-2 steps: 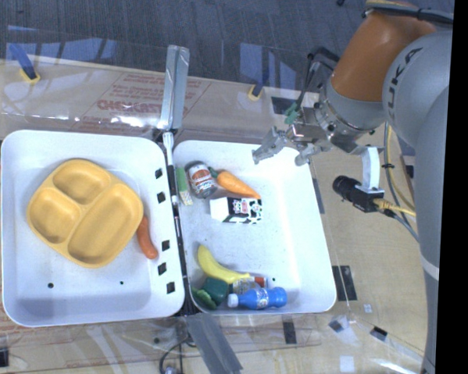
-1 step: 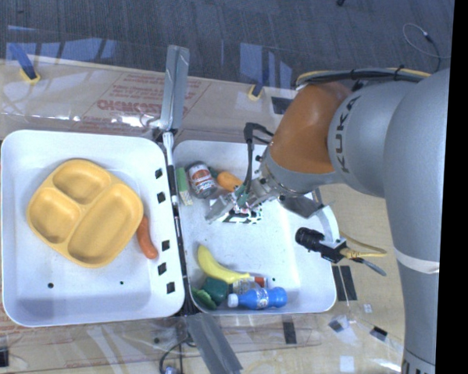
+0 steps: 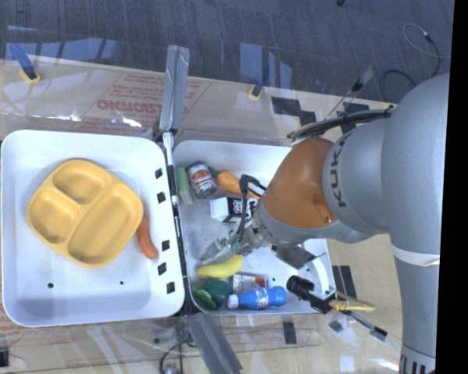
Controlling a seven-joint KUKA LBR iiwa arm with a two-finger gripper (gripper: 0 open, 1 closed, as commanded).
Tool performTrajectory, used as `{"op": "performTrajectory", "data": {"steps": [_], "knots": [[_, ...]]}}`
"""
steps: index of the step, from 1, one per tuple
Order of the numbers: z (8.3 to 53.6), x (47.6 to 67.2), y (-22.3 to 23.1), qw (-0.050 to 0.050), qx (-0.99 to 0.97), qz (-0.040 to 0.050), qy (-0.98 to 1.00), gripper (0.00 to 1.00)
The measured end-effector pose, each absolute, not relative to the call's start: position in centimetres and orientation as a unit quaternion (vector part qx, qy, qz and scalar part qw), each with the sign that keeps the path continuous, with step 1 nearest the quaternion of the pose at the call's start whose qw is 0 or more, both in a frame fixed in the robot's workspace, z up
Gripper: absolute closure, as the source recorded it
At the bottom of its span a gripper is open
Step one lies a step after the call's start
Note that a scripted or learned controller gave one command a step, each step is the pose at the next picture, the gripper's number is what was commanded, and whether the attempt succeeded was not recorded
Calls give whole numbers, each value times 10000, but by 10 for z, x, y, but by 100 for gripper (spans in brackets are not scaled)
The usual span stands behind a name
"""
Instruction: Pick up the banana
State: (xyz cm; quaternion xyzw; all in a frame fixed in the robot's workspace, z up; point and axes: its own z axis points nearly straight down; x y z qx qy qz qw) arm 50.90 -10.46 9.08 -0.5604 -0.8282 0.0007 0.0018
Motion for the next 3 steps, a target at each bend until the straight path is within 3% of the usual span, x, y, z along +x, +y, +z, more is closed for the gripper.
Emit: {"op": "performTrajectory", "data": {"steps": [1,2,3], "knots": [[91,476,-100,17,-5587,4,-8294,0],[101,477,-101,12,-5570,2,-8305,100],[101,477,-101,11,-5571,3,-8304,0]]}}
